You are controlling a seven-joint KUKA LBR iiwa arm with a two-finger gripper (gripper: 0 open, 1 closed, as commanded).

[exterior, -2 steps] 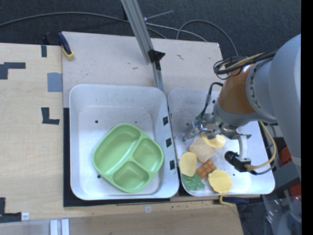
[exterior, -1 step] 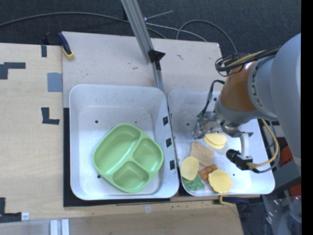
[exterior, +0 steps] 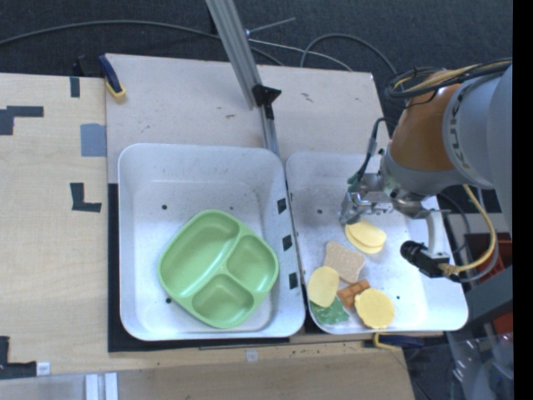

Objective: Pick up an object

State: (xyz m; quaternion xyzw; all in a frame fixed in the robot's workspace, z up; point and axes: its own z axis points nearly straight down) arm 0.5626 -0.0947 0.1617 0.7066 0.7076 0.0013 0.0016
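My gripper (exterior: 360, 209) hangs low in the right bin (exterior: 321, 182), directly above and left of a pale yellow oval piece (exterior: 366, 237). Nothing shows between the fingers. Below it lie a tan bread-like slice (exterior: 343, 261), a yellow piece (exterior: 324, 286), a small orange piece (exterior: 354, 291), a green leafy piece (exterior: 331, 312) and a round yellow piece (exterior: 375, 307), all clustered at the bin's front.
The left bin (exterior: 141, 173) holds a green divided plate (exterior: 219, 267). A grey metal bar (exterior: 237, 44) slants down from the top to the bins' shared wall. The arm's orange band (exterior: 420, 136) and cables (exterior: 466, 248) hang over the right bin's right side.
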